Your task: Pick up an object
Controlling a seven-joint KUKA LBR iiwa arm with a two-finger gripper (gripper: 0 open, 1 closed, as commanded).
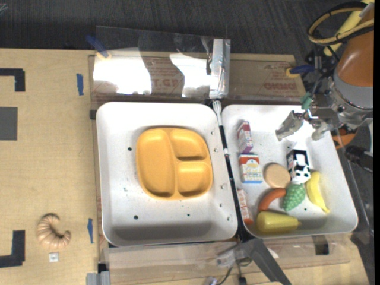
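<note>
- Gripper (304,125) hovering over the far edge of the right bin (344,218), fingers spread apart, nothing between them.
- Pile of toy food packed toward the near right corner of that bin: black-and-white cow (298,164), banana (317,190), green piece (294,196), round tan disc (276,174), yellow piece (275,221).
- Cow nearest, just nearward of the fingertips; probably the easiest target, reached by dropping and shifting slightly toward the near edge.
- Banana's long axis running far-to-near along the right wall.
</note>
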